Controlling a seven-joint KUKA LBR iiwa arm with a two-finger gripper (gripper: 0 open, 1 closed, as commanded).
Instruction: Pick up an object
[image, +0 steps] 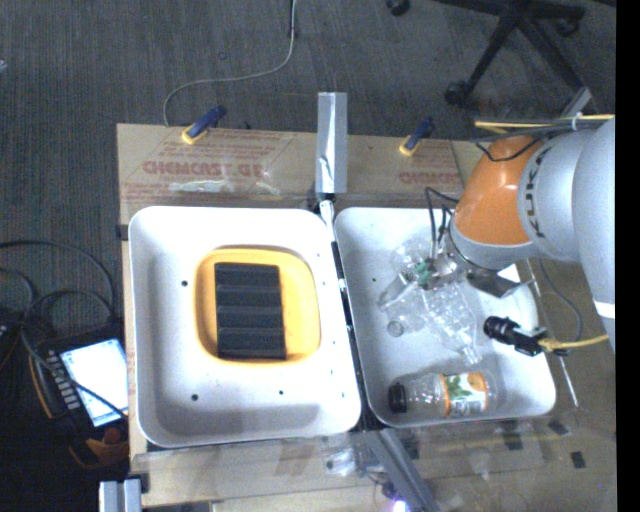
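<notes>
Looking down, you see the arm (545, 200) reaching into the right bin (360, 300), its gripper (432, 268) low over a clear crumpled plastic piece (435, 305) near the bin's middle; you cannot tell the claw's state. A bottle (445, 393) lies on its side by the near wall. The left bin (160, 330) holds a yellow sponge (257, 305) with a black top.

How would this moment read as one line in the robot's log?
arm: over right bin | gripper: above crumpled clear plastic | bottle: lying untouched | left bin: yellow tray
</notes>
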